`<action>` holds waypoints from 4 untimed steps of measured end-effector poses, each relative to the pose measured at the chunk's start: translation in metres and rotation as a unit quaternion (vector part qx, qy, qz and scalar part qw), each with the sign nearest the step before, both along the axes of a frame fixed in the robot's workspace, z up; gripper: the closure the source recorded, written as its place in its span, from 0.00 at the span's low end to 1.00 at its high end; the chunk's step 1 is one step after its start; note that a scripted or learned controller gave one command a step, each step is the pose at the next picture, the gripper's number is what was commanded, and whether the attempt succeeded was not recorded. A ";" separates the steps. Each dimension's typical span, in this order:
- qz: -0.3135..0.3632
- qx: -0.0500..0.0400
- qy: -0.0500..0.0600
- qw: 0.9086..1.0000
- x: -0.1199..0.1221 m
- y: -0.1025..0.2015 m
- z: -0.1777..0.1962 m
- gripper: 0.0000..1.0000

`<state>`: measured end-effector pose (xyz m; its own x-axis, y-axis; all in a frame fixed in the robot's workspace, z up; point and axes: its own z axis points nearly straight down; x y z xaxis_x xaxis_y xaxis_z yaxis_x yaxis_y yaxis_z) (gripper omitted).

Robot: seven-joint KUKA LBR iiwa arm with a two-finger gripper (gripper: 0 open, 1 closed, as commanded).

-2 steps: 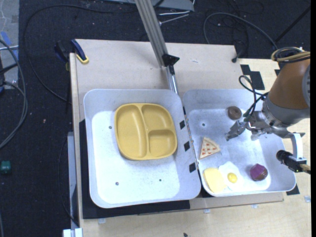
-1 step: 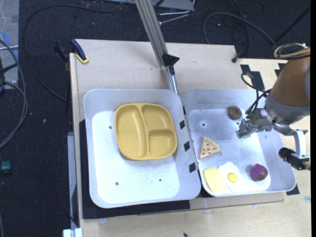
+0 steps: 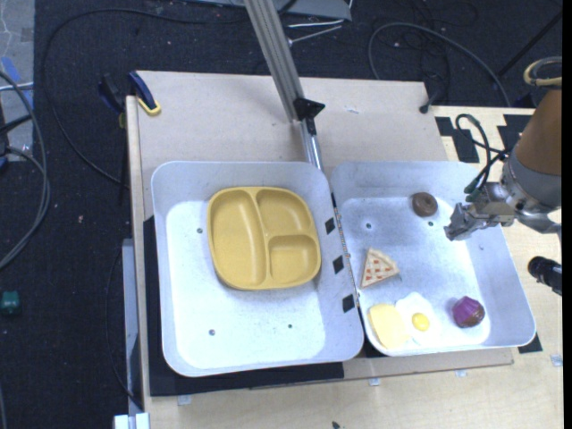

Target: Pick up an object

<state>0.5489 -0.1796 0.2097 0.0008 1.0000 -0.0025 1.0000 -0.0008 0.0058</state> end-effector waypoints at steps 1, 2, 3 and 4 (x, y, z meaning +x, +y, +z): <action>0.002 0.000 0.000 1.000 0.001 0.000 0.054 1.00; 0.004 0.002 0.004 1.000 -0.010 0.048 0.040 1.00; 0.004 0.002 0.004 1.000 -0.015 0.112 0.037 1.00; 0.005 0.002 0.004 1.000 -0.025 0.175 0.037 1.00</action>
<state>0.5236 -0.0042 0.2468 -0.0090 1.0000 0.0022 1.0000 0.0090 -0.0017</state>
